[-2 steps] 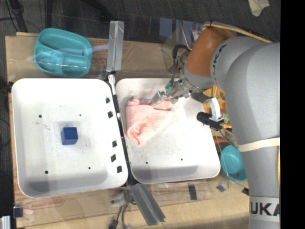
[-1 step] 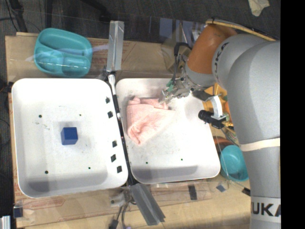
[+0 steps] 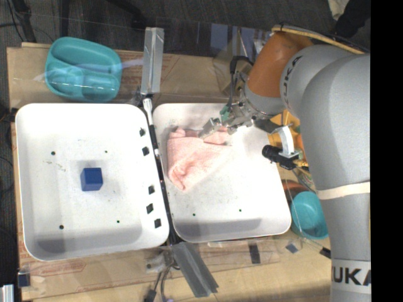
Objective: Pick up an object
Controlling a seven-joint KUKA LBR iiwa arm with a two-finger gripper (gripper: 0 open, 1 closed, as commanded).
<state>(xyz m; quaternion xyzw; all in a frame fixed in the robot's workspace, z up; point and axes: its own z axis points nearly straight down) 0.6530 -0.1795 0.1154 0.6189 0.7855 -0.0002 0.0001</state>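
The pincer point(image 3: 221, 124) sits low at the 12 o'clock edge of the pink cloth point(image 3: 192, 156) in the right bin point(image 3: 264, 222), its grip impossible to judge, so the pick looks begun, with lifting left.

Colours: white bins point(image 3: 38, 168); blue cube point(image 3: 92, 178); pink cloth point(image 3: 192, 158); teal container point(image 3: 83, 68) at 10 o'clock; teal bowl point(image 3: 312, 214) at 4 o'clock; grey arm point(image 3: 330, 106) with orange band point(image 3: 272, 67); tan tabletop point(image 3: 189, 68).
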